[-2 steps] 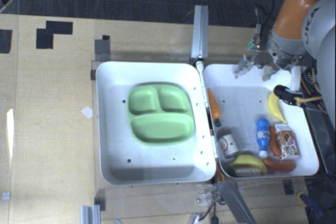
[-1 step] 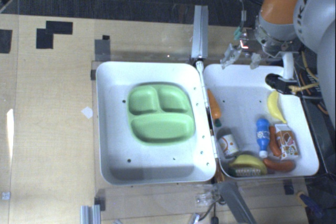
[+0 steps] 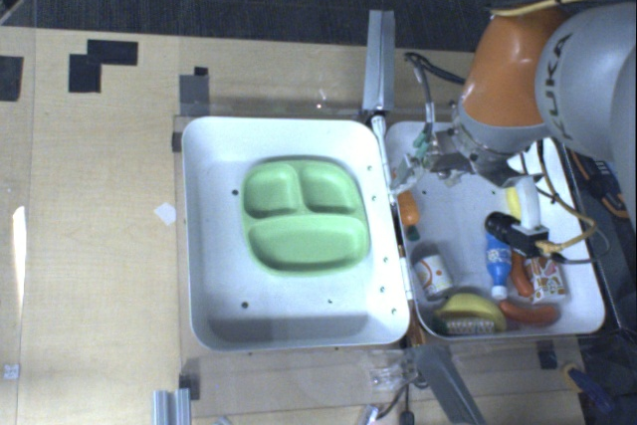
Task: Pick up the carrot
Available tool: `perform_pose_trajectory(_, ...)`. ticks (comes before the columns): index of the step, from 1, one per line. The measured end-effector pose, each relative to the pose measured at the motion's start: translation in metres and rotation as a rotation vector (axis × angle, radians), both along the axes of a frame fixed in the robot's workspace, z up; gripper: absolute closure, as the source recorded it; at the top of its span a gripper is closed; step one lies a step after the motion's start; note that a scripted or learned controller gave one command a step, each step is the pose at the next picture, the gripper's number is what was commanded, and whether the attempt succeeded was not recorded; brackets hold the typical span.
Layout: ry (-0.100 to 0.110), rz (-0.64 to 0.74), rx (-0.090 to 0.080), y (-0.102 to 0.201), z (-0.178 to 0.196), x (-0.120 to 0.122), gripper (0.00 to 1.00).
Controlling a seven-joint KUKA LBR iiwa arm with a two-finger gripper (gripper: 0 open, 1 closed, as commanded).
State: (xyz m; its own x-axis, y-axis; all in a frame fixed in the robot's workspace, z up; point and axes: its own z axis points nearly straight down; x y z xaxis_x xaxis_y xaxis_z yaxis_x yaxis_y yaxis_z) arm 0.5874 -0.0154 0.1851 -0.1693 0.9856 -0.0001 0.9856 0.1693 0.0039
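Gripper [image 3: 418, 159] sits low over the upper-left corner of the right bin [image 3: 587, 314], close to the wall shared with the left bin [image 3: 199, 214]. Can't tell its state: too small and cluttered with cabling.

Carrot [image 3: 406, 208] is just below the gripper, slightly toward the shared wall. Near, not touching as far as I can see. It's a short orange piece lying against that wall, long axis roughly along the wall, i.e. running away from the gripper toward the front of the bin. Nothing is visibly held.

Further out: small can [image 3: 432, 274] past the carrot along the same wall, banana [image 3: 470, 307] beyond that at the front edge, then bottles and packets [image 3: 528, 264] over toward the far side. Green tray [image 3: 304, 214] in the left bin, not relevant.

My read: still pre-grasp. Next move is a short shift down-frame along the wall, closing across the carrot's short axis. Main risk is the wall: little room for the wall-side finger.
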Motion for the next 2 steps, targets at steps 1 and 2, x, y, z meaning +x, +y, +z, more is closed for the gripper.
perform_pose_trajectory(1,-0.003,-0.031,0.000,0.015,0.061,0.027,0.00)
perform_pose_trajectory(2,0.000,-0.253,0.001,0.001,0.000,-0.003,0.00)
